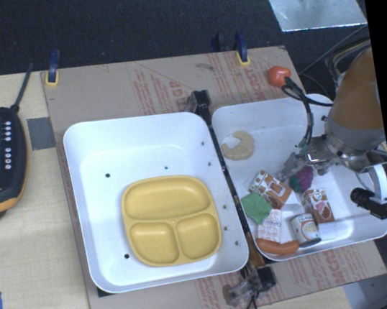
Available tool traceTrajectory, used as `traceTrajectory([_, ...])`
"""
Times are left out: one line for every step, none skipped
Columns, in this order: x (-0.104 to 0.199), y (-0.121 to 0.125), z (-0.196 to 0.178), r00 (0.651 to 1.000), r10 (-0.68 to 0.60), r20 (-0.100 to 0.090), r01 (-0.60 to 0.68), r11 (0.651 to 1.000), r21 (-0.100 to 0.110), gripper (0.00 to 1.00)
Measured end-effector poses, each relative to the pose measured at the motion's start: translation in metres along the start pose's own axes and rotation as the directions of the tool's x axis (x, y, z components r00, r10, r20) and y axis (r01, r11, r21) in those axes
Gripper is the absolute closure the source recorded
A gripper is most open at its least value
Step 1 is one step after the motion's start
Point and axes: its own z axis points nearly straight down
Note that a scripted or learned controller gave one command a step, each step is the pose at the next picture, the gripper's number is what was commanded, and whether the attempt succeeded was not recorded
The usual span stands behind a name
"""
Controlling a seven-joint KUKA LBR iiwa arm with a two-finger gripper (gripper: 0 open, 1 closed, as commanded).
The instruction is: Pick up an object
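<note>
A: In the camera view, where is the gripper (298,164) placed, and why?

B: It is lowered into the right bin (274,112), just above a purple object (301,180), probably because the pickable things are heaped there: a small carton (271,187), a green piece (257,208), a can (306,228), a sausage (277,248).

A: Is anything held?

B: How far the pincer is parted cannot be told; nothing is seen between its tips. The yellow tray (169,219) is left in the left bin (83,149).

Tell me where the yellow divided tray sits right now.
The yellow divided tray lies in the left white bin, toward its front, across the divider from the right white bin that holds the small items.
</note>
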Motion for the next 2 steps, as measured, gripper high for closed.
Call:
traceTrajectory([-0.001, 0.0, -0.01, 1.0, -0.004, 0.001, 0.004, 1.0, 0.001, 1.0])
traceTrajectory([0.064, 0.048, -0.07, 1.0, -0.001, -0.003, 0.001, 1.0, 0.002, 1.0])
